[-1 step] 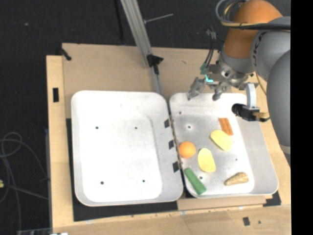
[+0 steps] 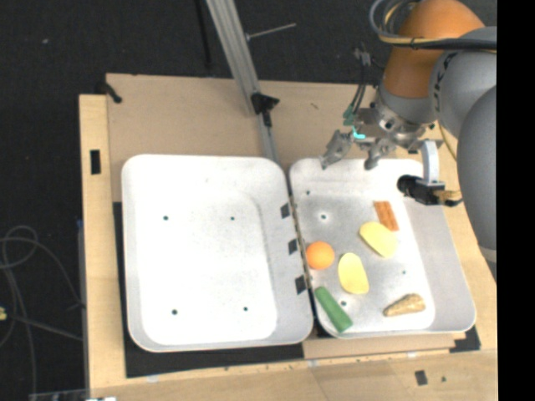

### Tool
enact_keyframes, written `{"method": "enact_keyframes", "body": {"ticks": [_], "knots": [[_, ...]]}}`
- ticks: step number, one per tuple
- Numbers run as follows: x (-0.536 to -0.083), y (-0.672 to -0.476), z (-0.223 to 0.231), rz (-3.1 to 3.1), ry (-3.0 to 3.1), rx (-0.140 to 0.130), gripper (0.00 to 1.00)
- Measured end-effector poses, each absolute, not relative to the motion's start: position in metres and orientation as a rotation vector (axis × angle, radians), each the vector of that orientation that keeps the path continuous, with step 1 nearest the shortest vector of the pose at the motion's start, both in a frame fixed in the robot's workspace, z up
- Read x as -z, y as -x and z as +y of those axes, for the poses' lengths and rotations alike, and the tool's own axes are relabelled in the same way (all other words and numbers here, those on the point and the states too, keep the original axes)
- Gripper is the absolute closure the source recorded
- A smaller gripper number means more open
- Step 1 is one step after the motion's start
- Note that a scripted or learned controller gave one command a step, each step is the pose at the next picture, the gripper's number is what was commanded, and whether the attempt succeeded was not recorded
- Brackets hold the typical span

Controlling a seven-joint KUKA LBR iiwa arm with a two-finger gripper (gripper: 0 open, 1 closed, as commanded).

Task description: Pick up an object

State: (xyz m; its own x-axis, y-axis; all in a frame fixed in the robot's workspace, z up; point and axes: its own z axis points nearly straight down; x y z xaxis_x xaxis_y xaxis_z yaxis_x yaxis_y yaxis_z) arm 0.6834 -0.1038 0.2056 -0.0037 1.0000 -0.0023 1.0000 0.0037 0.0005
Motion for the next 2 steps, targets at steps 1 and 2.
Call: {"method": "enact_keyframes", "body": {"ticks": [1,2], "knots": [[-0.157,-0.675,-0.099,2.225,-2.22,0.006,0.0],[-0.105,-0.675,-0.101,2.222,-2.222,0.007,0.0]]}}
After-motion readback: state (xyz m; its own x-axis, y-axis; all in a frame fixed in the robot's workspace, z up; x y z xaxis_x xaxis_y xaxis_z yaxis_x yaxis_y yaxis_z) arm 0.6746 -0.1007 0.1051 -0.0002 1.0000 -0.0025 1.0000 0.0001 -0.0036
